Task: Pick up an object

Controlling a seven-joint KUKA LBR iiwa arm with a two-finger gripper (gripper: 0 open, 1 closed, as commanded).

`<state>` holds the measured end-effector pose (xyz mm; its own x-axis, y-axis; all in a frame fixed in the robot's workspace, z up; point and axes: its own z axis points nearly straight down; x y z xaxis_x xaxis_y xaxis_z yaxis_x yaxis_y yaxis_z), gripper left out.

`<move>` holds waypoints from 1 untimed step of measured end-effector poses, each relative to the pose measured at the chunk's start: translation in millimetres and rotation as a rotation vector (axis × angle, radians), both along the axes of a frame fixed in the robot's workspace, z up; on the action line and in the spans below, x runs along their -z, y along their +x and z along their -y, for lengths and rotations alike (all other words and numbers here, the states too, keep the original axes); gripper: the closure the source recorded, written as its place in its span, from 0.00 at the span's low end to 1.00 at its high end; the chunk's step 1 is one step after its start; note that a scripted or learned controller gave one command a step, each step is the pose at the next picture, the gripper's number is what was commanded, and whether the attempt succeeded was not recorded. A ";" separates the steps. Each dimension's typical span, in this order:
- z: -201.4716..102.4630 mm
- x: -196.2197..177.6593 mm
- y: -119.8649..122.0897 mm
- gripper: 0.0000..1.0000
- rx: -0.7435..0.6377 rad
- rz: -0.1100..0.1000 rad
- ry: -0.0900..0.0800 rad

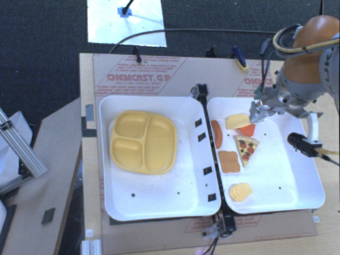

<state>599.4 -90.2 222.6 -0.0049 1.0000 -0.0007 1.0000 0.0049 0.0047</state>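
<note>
In the right bin (pixel 297 195) lie toy foods: a red-brown sausage (pixel 217 134), a yellow cheese wedge (pixel 236 121), a red piece (pixel 246 130), a pizza slice (pixel 246 149), a brown toast slice (pixel 229 161) and a ridged yellow piece (pixel 240 191). My gripper (pixel 258 112) hangs low at the bin's upper middle, just right of the cheese wedge and above the red piece. Nothing shows between its fingers.
The left bin (pixel 122 206) holds a yellow divided tray (pixel 143 142). A black ridge with clips (pixel 208 153) separates the two bins. The right half of the right bin is bare white floor. A white sheet (pixel 125 15) lies on the dark floor beyond the bench.
</note>
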 end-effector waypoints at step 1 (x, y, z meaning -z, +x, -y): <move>0.3 -49.5 1.7 1.00 -0.002 0.002 0.000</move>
<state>601.1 -90.5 272.2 -0.0064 1.0000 -0.0011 1.0000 0.0064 0.0068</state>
